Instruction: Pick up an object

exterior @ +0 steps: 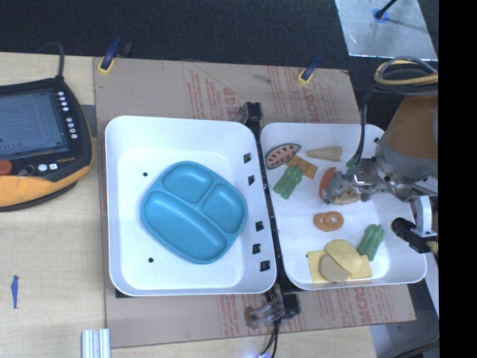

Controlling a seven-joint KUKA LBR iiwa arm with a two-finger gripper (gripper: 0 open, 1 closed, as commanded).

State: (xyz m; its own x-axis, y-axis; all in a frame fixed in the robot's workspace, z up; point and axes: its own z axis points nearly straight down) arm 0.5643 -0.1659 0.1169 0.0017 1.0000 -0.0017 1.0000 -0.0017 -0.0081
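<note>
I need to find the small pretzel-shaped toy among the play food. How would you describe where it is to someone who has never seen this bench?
Look at the right-hand shallow white bin, the one with the toy food. Near its middle lies the small orange-brown pretzel-shaped toy, just above the yellow cheese-like slices. It alone has loops with holes; the neighbours are solid.

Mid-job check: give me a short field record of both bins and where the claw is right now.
left bin: blue divided plate
right bin: watermelon slice, two green pieces, pretzel, pale wedge, yellow and tan flat pieces
claw: low over the right bin, at a red item
grasp: cannot tell
off bench mat: control pendant, to the left
</note>
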